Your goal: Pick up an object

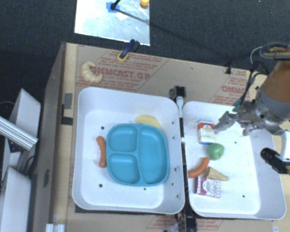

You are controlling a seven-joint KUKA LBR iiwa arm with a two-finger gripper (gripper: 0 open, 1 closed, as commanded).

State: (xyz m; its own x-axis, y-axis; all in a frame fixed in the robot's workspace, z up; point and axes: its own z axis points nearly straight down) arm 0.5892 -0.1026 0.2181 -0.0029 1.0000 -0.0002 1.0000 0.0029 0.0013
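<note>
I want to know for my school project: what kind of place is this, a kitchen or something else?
Probably a robot lab, not a kitchen. A grey and orange robot arm reaches over two white bins on a cardboard-covered bench, and the food, like the green apple and blue tray, looks like toys for practice.

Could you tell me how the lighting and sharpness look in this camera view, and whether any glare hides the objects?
Camera view: even, soft light, with faint shadows under the blue divided plate and green apple; the white bins are bright but not washed out; the reflective sheet on the floor shows patchy glare; the gripper and small carton look slightly soft, so its label can't be read.
</note>
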